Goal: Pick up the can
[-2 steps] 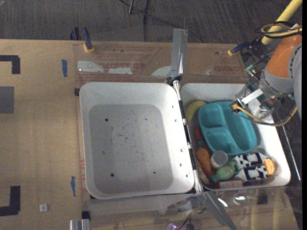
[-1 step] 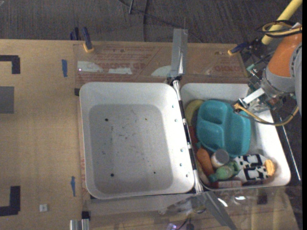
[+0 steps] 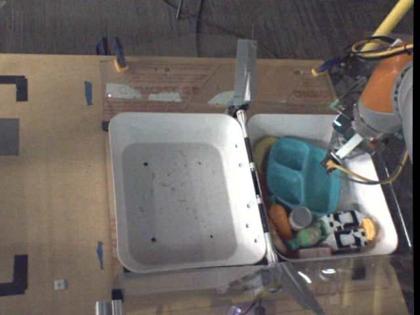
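Grey-topped can (image 3: 300,217) stands in your right bin (image 3: 387,241) between carrot (image 3: 281,220) and cow toy (image 3: 346,230); likely light, stiff, slick—pinch its sides; cannot tell gripper (image 3: 336,157) state.
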Robot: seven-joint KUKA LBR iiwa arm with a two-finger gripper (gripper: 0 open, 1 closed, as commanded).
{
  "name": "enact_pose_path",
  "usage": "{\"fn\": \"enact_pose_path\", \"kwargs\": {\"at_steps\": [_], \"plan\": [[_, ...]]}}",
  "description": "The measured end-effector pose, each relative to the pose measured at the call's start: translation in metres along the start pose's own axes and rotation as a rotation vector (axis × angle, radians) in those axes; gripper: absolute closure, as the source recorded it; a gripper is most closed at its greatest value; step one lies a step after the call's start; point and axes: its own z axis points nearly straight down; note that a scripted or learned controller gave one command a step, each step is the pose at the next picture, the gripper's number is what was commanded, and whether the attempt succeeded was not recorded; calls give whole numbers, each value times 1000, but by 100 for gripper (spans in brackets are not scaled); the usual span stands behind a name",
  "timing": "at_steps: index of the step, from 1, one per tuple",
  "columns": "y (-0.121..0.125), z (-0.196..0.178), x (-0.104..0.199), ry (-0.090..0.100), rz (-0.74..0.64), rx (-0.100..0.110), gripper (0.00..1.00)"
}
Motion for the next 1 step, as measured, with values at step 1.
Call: {"fn": "enact_pose_path", "kwargs": {"at_steps": [1], "plan": [[2,-12,0,1,1,-7,100]]}}
